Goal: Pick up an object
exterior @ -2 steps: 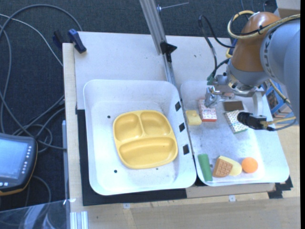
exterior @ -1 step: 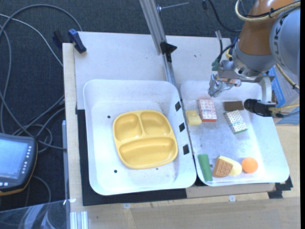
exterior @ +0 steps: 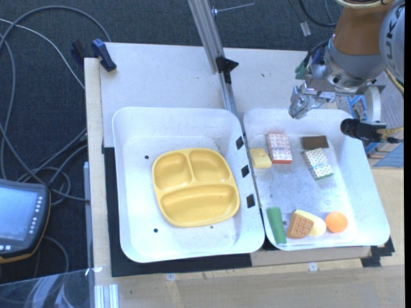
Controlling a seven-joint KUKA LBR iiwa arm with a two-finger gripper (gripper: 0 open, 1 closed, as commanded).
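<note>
Claw [exterior: 299,110] hangs over right bin's [exterior: 376,194] far rim, holding nothing, its opening impossible to tell

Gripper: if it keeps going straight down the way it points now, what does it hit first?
Probably the far rim of the right bin, or bare floor just inside it. The gripper hangs over that edge; the red-and-white box lies nearer the camera. Depth is uncertain.

I see a yellow divided plate [exterior: 194,187] in my left bin [exterior: 128,127], a blue clamp [exterior: 103,54] at the bench corner, and a screen [exterior: 19,218] off left.
</note>
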